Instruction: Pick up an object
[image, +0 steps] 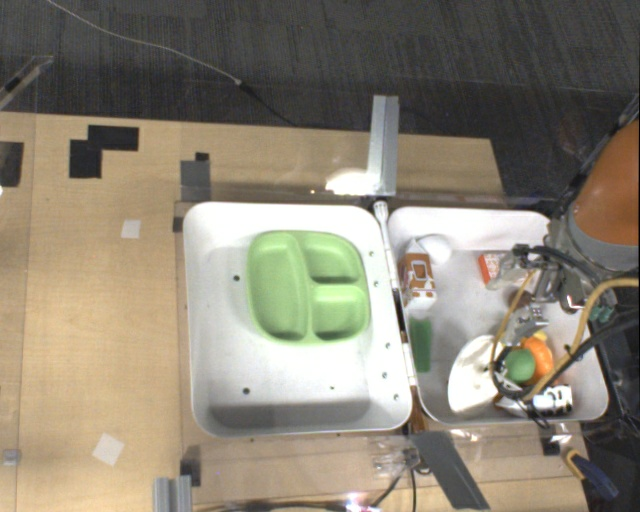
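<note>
Arm reaching low into the near right corner of the right bin (470, 415).
The gripper (512, 368) sits over a green-and-orange object (527, 361) beside a white dish (472, 378); whether its fingers are apart or together I cannot tell. A green divided tray (305, 286) lies in the left bin (215, 330). A brown-and-white carton (417, 279) rests by the divider.

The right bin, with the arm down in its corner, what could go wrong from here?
1. The hand sits low over a tight cluster: a green and orange toy beside a white dish. It may catch the dish instead.
2. Loose cables hang near the toy and could snag.
3. The cluster lies near the right bin wall, so a bump is possible.
</note>
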